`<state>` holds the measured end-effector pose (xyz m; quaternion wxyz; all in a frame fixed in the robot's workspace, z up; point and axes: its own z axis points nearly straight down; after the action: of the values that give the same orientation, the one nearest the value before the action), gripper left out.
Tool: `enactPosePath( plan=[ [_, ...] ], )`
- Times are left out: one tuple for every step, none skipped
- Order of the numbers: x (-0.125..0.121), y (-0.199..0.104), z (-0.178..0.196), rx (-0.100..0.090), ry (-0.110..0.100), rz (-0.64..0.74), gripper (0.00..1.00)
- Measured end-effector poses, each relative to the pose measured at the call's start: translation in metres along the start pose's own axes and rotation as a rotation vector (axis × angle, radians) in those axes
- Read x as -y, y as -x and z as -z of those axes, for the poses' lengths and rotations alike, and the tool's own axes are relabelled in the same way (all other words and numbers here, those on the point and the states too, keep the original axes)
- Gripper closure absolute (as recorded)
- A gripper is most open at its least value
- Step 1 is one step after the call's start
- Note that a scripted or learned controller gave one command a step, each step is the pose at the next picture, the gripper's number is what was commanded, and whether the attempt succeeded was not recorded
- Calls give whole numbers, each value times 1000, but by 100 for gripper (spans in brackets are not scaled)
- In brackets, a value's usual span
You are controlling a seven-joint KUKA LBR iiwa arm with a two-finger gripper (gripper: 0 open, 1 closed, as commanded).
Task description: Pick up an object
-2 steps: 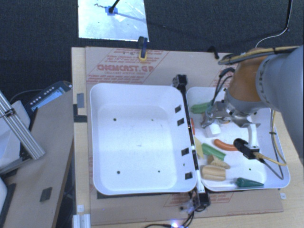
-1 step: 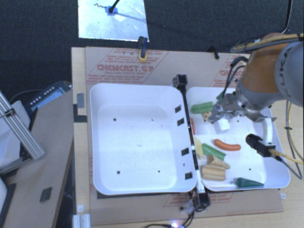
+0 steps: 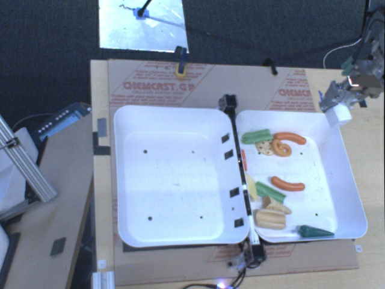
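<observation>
1. Camera view, the arm: the gripper hangs at the upper right, over the far right corner of the right bin and well above the objects. It carries nothing that can be seen; whether it is open or closed I cannot tell (that end of the arm is pale and blurred).

2. Camera view, the objects: all lie in the right bin. Toward the far side, a green pepper sits just beside a cookie, a pretzel and an upper sausage. Nearer the middle lies a second sausage, with a green pod beside it. At the near edge are a bread roll and a dark green chili. The left bin holds none of these.

3. Step in hand, as a judgement: the approach. No pick has begun and no target is committed.

4. Next move: the gripper needs to travel in over the right bin, settle on one item and descend. The second sausage looks the easiest candidate, lying fairly apart from its neighbours; the far cluster is crowded and risks a snagged grasp.
</observation>
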<state>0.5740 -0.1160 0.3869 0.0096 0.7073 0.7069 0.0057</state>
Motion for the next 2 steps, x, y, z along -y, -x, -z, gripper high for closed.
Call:
enactPosePath(
  plan=[
    [-61,-5,37,-3,-11,7,100],
    [-85,-98,-8,-9,-22,14,100]
  ],
)
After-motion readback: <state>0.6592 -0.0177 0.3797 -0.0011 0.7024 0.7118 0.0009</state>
